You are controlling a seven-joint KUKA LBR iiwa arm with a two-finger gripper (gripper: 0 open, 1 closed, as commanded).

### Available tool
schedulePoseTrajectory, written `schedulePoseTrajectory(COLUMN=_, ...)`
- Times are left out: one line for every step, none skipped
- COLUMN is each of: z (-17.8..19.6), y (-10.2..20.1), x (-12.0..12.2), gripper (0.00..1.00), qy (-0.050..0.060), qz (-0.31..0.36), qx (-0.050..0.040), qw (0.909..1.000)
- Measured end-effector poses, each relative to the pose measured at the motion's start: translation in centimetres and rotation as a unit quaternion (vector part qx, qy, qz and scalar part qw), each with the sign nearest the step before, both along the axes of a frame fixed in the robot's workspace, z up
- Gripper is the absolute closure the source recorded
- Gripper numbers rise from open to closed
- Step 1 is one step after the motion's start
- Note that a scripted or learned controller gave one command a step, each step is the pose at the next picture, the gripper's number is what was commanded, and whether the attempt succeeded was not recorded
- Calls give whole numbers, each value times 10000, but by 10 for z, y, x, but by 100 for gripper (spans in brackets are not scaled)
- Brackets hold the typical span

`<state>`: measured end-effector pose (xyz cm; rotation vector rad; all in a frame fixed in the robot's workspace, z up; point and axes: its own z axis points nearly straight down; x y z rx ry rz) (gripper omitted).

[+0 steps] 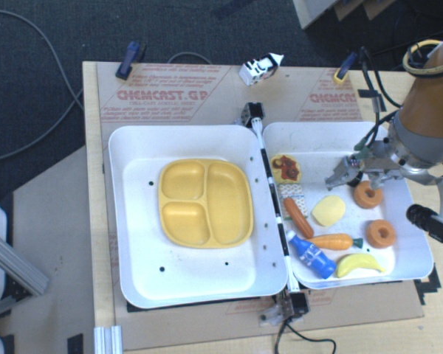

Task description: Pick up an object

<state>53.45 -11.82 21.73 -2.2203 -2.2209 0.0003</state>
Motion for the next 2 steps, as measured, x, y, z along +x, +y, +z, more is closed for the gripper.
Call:
schedulePoseTrajectory(z=-130, y=18, x=-18, gripper=0, qy=6, qz=-6, qx=1, qw=10000)
schedulePoseTrajectory(z=-120, y=18, x=-17, gripper=100, qy=-8, qz=-9, qx=-3, qw=10000)
